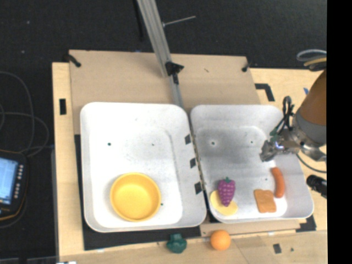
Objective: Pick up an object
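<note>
The right bin [231, 125] holds a purple bunch of grapes [226, 189] lying on a yellow slice [225, 205] at its front, an orange-brown toast piece [265, 201] to their right, and a red sausage [279, 181] near the right wall. A yellow bowl [135, 196] sits in the front of the left bin [132, 125]. My gripper [270, 150] hangs over the right side of the right bin, just behind and left of the sausage. I see nothing held in it.
An orange ball [220, 240] and a small green object [176, 244] lie on the bench in front of the bins. A grey metal pole [157, 34] slants down from the back toward the gap between the bins. A tablet [8, 183] sits at the far left.
</note>
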Available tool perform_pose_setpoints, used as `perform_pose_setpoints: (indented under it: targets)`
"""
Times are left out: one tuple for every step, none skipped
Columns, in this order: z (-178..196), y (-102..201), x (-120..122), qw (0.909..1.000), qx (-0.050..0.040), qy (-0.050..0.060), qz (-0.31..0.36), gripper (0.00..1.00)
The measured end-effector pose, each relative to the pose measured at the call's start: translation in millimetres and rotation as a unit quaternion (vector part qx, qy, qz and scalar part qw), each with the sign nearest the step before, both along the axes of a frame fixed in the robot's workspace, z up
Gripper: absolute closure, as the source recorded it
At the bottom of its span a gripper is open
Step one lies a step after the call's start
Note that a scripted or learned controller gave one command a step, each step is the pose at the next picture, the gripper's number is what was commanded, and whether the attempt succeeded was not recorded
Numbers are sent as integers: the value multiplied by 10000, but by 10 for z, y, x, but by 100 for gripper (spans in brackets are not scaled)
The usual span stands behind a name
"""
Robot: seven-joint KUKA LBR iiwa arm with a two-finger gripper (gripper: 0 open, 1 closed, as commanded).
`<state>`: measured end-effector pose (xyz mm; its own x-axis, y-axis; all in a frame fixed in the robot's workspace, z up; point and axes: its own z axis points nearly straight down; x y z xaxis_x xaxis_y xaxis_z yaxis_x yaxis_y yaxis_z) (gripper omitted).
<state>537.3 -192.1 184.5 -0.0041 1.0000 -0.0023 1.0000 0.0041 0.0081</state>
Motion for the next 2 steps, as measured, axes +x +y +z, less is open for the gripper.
perform_pose_setpoints:
  targets:
    - [499, -15, -72, 10000, -3, 1, -2, 100]
    - [734, -25, -58, 10000, 4, 16, 2, 100]
